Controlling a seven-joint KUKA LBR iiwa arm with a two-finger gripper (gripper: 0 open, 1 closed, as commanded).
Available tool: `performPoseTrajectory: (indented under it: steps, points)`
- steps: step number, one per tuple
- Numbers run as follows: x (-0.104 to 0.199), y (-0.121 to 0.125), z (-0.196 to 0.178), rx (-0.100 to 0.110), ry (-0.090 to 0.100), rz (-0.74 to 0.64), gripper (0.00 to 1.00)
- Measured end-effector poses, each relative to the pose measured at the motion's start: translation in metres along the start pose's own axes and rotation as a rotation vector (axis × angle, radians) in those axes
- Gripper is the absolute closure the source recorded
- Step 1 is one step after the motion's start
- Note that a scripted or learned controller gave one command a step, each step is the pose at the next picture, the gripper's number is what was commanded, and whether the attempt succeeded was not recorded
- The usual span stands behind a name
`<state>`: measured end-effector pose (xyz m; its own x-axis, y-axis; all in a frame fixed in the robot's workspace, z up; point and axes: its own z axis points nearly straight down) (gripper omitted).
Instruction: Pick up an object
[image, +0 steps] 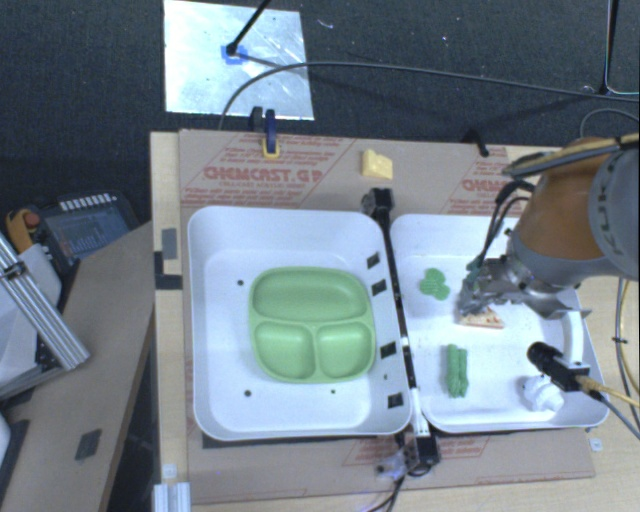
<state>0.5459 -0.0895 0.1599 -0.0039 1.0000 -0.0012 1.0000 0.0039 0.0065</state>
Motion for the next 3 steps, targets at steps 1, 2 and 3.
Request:
performPoseTrajectory:
  steps: [1, 2, 3]
  points:
    - [0.000, 0.002, -0.046, 0.001, 0.000, 0.000, 1.00]
    - [0.053, 0.015, -0.057, 0.004, 0.003, -0.005, 1.00]
    - [0.108, 0.034, -0.050, 0.004, 0.003, -0.006, 1.00]
